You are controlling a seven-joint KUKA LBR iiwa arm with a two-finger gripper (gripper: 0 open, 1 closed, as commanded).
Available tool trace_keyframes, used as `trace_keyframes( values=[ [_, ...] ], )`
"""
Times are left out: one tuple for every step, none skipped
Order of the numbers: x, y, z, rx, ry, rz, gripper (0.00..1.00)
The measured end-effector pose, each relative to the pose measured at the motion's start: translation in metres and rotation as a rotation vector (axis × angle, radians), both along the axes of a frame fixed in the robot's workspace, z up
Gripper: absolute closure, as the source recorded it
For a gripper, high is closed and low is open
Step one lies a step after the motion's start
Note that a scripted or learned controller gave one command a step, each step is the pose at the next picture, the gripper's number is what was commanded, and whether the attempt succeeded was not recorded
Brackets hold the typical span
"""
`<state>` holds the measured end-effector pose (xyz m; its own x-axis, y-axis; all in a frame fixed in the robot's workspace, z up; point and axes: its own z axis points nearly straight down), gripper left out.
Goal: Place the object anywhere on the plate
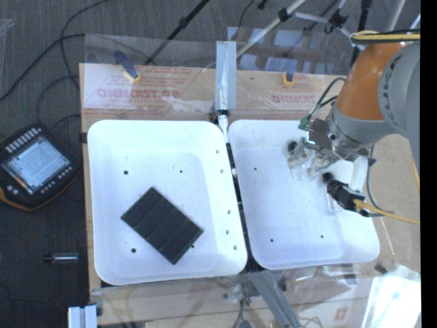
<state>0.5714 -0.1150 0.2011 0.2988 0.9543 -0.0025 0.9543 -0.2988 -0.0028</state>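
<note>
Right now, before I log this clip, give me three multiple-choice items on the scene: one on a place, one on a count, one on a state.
1. Where does the dark ridged plate lie?
A. In the left bin
B. In the right bin
C. On the floor

2. How many shallow white bins stand on the bench?
A. One
B. Two
C. Three

3. How does the plate lie?
A. Propped upright against a wall
B. Flat, turned at an angle to the bin's sides
C. Flat, square with the bin's sides

Answers: 1 A, the plate rests on the left bin floor. 2 B, the left bin and right bin sit side by side. 3 B, its corners point toward the bin's walls. The gripper is over the right bin.
</note>
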Motion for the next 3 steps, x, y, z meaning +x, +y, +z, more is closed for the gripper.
trace_keyframes(
  values=[
    [0.053, 0.082, -0.019, 0.001, 0.001, 0.1, 1.0],
    [0.092, 0.131, 0.035, -0.007, -0.003, 0.329, 1.0],
    [0.097, 0.206, 0.03, 0.0, -0.001, 0.402, 1.0]
  ],
)
